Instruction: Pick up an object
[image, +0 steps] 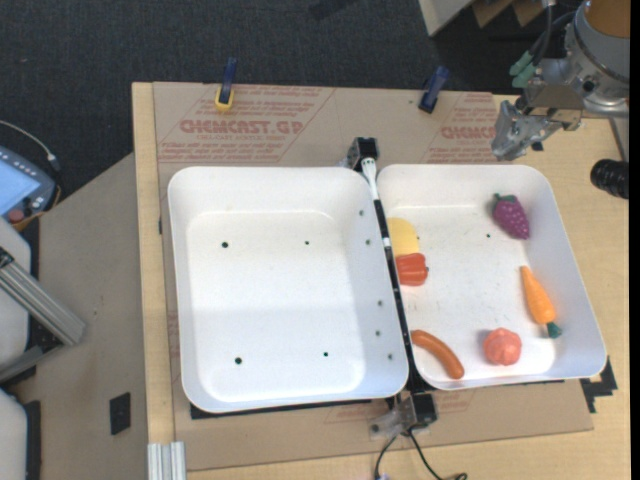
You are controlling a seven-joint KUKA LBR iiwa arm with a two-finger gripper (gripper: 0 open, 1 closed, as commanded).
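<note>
Nearest the camera, at 5 o'clock in the right bin (585,353), lie a sausage (438,353) and a red tomato (503,346). Beyond them an orange carrot (538,300) rests by the 3 o'clock wall; a red pepper (411,269) touches a yellow piece (402,235) at the divider. Purple grapes (510,216) sit at 1 o'clock. All appear light, rigid, smooth plastic; the carrot's mid-body seems the likeliest hold. The end effector (517,138) hangs outside the bin's far rim above the table (300,128); whether it is apart or together cannot be told.
</note>
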